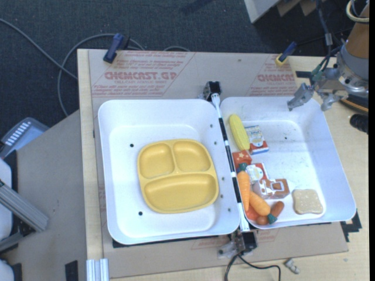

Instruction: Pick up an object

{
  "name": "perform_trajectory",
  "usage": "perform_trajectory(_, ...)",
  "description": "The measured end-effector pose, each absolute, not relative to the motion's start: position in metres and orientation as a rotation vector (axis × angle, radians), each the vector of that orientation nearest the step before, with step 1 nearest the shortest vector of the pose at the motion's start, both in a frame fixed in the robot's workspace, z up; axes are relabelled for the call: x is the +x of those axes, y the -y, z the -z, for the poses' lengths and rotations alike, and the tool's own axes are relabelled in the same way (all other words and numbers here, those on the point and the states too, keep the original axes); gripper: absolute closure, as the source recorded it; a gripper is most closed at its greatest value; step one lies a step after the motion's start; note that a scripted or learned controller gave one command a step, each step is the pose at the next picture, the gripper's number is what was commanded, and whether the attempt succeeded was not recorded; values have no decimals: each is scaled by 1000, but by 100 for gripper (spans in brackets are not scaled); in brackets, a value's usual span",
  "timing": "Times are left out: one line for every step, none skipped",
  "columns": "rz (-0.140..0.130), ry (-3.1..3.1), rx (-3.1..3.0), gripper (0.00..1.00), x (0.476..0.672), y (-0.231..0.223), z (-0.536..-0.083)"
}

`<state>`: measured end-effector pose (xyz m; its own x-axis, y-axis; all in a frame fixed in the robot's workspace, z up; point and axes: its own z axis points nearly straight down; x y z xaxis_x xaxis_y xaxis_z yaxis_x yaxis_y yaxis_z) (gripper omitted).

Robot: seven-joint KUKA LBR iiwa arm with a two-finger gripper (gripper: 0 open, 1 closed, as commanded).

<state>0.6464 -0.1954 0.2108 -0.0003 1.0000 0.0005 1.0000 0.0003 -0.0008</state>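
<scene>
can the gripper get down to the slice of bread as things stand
Probably yes: the slice of bread lies flat and apart from the other toys in the right bin, nothing over it, and the gripper hangs above that bin's far edge.

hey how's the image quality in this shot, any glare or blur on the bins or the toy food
Camera view: lighting is even and soft, with faint shadows along the rims of the left bin; the yellow divided tray carries a mild sheen, no harsh glare; the corn cob and carrot look reasonably sharp; the claw at the right bin's far edge is softer and slightly blurred.
</scene>
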Motion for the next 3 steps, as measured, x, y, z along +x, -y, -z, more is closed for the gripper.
perform_trajectory(0,2221,-2218,0,650,93,-136)
perform_trajectory(-2,2220,-2220,0,619,96,-103)
perform_trajectory(1,2221,-2221,100,620,96,-113)
